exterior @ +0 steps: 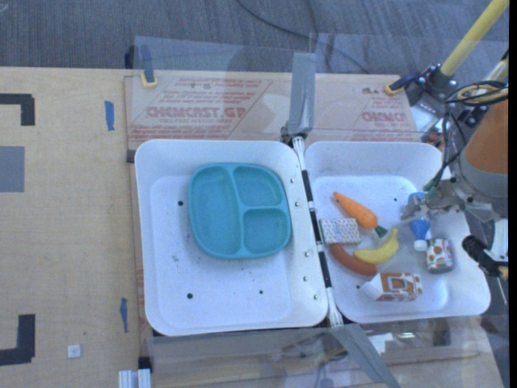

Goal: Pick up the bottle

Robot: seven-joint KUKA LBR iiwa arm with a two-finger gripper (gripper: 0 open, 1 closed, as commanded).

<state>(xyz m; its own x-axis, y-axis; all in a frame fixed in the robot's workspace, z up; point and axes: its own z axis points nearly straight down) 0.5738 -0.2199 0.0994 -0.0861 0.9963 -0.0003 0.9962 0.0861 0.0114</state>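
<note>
The bottle (pixel 436 252) lies in the right bin (pixel 367 153) near its right wall. It is small and clear, with a blue cap pointing up-left and a red-spotted label. My gripper (pixel 422 207) hangs at the end of the grey arm just above and to the left of the cap, close over it. The wrist hides how the gripper meets the bottle, and nothing shows as lifted.
A carrot (pixel 356 209), a speckled block (pixel 340 231), a banana (pixel 378 251), a sausage (pixel 353 262) and a small carton (pixel 399 284) share the right bin. A teal divided plate (pixel 240 209) sits in the left bin (pixel 161 241). Cables and a yellow pole (pixel 477 31) crowd the upper right.
</note>
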